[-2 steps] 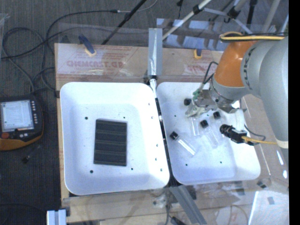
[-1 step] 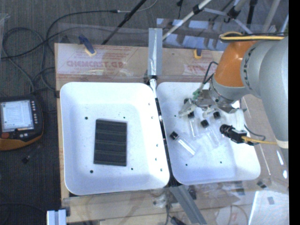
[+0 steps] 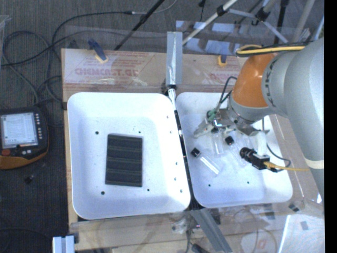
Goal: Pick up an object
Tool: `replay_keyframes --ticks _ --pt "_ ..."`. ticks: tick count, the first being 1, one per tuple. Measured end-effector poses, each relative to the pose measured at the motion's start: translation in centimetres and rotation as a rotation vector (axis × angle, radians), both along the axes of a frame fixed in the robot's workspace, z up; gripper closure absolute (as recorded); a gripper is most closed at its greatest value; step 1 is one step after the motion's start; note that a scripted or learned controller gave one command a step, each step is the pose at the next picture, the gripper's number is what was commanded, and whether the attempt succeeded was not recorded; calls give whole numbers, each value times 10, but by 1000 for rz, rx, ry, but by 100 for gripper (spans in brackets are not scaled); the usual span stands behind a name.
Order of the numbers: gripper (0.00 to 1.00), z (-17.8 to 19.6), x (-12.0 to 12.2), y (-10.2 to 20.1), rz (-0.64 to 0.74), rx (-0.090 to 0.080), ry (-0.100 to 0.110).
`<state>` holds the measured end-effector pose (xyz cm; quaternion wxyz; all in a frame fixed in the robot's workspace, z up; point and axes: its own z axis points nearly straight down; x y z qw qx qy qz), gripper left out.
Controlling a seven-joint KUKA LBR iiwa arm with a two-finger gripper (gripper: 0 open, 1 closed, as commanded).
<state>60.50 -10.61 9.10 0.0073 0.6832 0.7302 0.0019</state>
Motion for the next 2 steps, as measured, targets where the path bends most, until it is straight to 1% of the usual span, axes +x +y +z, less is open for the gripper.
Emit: replay_keyframes --ticks 1,2 --pt "100 10 2 2 1 6 -4" --pt "100 92 55 34 33 5 14"
